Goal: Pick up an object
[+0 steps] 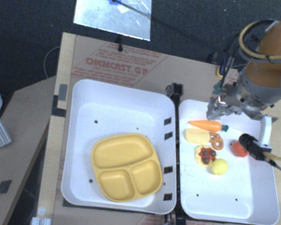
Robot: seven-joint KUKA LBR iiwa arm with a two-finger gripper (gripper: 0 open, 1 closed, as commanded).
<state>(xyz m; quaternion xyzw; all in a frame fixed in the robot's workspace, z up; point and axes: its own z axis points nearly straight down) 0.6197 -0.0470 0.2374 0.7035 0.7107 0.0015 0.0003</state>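
Observation:
The right bin [253, 204] holds several toy foods in its far half. An orange carrot [205, 124] lies crosswise near the far left. Just in front of it are a pale yellow piece [195, 136], a small brown ring [215, 143], a red and yellow item [206, 155] and a yellow ball [219, 167]. A red round fruit [238, 149] sits further right. My gripper [214, 111] hangs at the bin's far edge, just above and behind the carrot. Nothing visible is held in it.
The left bin [93, 106] contains a yellow divided plate [126, 166] in its near half. A black hinge strip [174, 142] runs between the bins. The grey arm [279, 58] fills the upper right. A shiny sheet [115, 2] lies beyond the bench.

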